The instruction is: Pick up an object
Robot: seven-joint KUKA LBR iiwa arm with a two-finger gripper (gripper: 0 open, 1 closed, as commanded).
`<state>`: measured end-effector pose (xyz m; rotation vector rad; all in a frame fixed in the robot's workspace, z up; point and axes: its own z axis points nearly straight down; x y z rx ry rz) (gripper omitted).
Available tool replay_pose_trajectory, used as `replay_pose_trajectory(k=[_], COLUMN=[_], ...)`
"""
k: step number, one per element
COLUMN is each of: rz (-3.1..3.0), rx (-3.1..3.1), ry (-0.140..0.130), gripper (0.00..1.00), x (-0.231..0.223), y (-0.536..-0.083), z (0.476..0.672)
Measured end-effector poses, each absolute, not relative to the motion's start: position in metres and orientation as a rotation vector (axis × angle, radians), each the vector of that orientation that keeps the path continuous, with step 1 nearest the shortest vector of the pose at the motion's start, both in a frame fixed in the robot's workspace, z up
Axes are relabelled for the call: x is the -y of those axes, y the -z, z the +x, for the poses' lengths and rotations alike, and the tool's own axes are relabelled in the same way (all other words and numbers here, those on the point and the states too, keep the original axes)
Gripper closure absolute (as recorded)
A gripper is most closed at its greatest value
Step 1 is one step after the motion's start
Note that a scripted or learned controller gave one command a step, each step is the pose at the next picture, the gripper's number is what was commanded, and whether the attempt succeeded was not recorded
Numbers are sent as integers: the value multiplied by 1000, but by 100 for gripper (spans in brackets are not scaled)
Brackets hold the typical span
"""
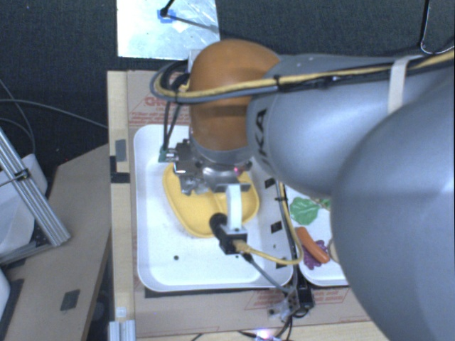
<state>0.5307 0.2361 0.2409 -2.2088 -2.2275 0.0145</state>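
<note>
Gripper [213, 190] (grip state unclear) over yellow object [183, 212] in left white bin [151, 261], dark floor [57, 41] beyond.

Nearer the camera than the yellow piece [186, 210], and to its left in the view, the left bin [181, 265] has bare floor. The arm [227, 77] hangs over the piece's far part. On its right, a green leaf [304, 209] and an orange carrot [311, 246] crowd the right bin [328, 280].

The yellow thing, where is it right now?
In the camera view it, the yellow thing, lies in the left bin, near the middle, partly under the arm.
</note>
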Motion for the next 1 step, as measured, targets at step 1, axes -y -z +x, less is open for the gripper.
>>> replay_pose_trajectory(k=[1], rz=[-2225], rx=[2222], ry=[1], gripper=[100], x=[-233], y=[-97], z=[569])
